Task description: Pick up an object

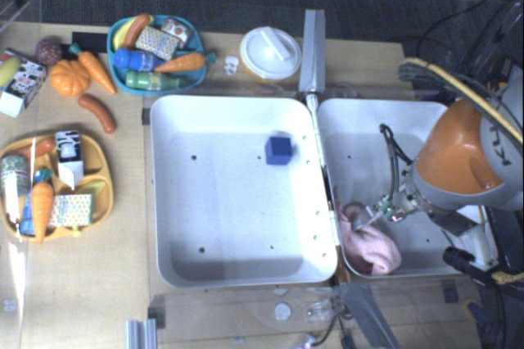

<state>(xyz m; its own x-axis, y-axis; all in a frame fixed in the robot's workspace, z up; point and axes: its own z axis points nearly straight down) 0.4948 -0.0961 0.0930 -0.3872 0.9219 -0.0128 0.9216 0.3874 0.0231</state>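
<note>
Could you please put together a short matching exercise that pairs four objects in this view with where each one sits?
Things:
1. small blue cube
2. crumpled pink cloth
3. round white lid
4. loose orange toy pumpkin

Places:
A. on the bench just beyond the two bins, near their divider
B. inside the left white bin, towards its upper right
C. on the bench at the far left, beside the blue bowl of toy food
D. in the near left corner of the right white bin, by the pincer

Pairs: 1-B, 2-D, 3-A, 4-C
</note>
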